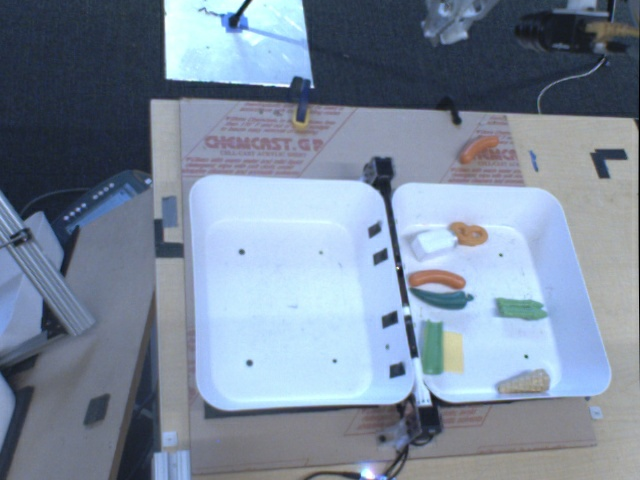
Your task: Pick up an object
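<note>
The gripper [452, 16] hung beyond the worktop's [620, 218] far edge; whether it was open or closed could not be told. In the right bin [575, 268] lay an orange sausage [437, 279] touching a dark green pepper [441, 298], near the bin's inner wall.

You're looking at a robotics lab: below the grey two-finger gripper [452, 13] sits a plywood bench [620, 268] bearing two shallow white plastic bins [290, 298], toy food, loose cables and dark carpet.
</note>
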### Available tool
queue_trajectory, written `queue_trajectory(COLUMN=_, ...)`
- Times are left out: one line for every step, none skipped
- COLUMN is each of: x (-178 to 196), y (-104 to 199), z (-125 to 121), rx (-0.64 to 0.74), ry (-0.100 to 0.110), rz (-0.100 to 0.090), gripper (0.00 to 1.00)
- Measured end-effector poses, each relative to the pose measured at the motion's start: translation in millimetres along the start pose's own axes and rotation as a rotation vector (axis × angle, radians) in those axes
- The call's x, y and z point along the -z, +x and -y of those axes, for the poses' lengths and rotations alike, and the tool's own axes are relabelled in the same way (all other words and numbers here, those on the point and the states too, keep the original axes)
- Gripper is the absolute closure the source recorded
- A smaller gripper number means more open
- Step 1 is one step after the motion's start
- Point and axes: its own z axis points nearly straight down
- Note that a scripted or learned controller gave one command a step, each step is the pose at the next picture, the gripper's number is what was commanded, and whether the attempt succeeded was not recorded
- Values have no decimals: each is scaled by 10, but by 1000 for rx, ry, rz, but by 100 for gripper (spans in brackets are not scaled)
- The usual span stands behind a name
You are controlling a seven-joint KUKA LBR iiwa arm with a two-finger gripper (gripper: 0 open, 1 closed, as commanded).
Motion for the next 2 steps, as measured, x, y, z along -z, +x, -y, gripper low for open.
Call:
queue_trajectory(x=-9, y=111, z=0, rx=1, ry=1, rz=0, gripper=100)
queue_trajectory(x=-683, y=-11, z=5, rx=-4, ry=8, rz=2, gripper=100)
